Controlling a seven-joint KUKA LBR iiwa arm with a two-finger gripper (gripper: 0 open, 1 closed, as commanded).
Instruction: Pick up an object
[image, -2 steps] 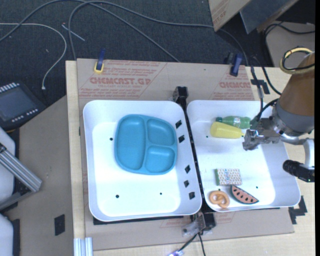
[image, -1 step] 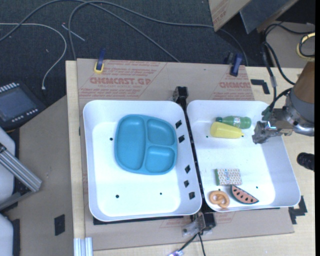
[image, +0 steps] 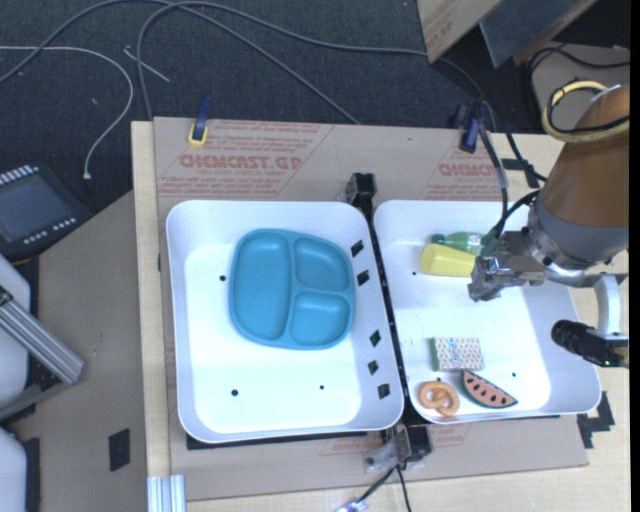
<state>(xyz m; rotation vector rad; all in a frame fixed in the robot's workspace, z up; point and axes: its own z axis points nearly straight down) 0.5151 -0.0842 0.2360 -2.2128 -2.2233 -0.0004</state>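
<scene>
Two white bins sit side by side on the counter (image: 160, 330). The left bin (image: 200, 380) holds a blue plate (image: 292, 288) with three compartments, lying flat a little above the bin's middle.

In the right bin (image: 540, 350) we see four small things. At the upper left of that bin lies a yellow piece (image: 446, 261), rounded and smooth, on its side; touching it just above is a green piece (image: 462, 241), partly hidden behind the yellow one and the arm. Near the bin's lower edge sit a small square block (image: 458, 352) with a speckled, light pattern, a watermelon slice (image: 487, 390) with red flesh, dark seeds and a dark rim just right of and below it, and an orange-and-white ring (image: 438, 398) at the lower left, close to the bin's corner.

We see the tool (image: 488, 280) at the centre right of the frame, low over the right bin, just right of the yellow piece. Whether it is open or closed we cannot tell from this slant; nothing is visibly gripped.
</scene>
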